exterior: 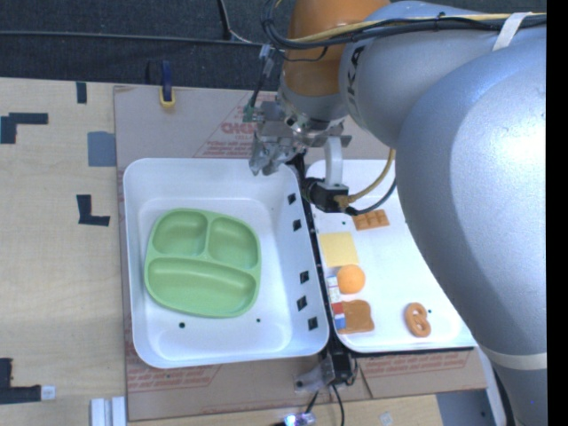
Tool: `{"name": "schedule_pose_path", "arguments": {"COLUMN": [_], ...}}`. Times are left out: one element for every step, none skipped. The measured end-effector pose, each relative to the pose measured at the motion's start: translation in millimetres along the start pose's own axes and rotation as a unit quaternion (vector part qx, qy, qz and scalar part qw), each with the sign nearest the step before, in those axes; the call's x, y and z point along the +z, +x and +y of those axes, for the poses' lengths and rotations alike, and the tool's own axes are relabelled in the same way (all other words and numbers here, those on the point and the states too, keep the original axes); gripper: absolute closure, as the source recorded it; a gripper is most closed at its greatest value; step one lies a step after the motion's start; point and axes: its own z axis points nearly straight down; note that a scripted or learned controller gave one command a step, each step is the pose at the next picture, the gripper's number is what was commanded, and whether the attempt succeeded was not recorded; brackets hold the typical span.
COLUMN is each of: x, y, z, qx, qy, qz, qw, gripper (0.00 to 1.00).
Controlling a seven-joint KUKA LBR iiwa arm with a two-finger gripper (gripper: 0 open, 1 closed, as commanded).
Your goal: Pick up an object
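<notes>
Tool (266, 160), grip state unclear, above left bin's (155, 344) far rim, green divided plate (203, 263) below-left, well apart.

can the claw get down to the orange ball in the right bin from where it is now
Probably yes. The orange ball lies uncovered in the right bin, with a yellow square and a brown toast piece close beside it. The claw hangs near the bins' far edge, nothing between.

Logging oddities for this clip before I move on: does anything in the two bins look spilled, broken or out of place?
Nothing stands out. The green three-compartment plastic plate lies flat in the left white bin. The small toy foods, including an orange ball and a yellow square slice, sit inside the right white bin. The pincer hovers at the left bin's far edge.
</notes>
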Motion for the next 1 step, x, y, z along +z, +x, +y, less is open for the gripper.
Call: {"name": "schedule_pose_path", "arguments": {"x": [-0.5], "y": [-0.7], "z": [-0.1], "qx": [0.000], "qy": [0.000], "qz": [0.000], "qw": [1.0000], "gripper": [0.00]}}
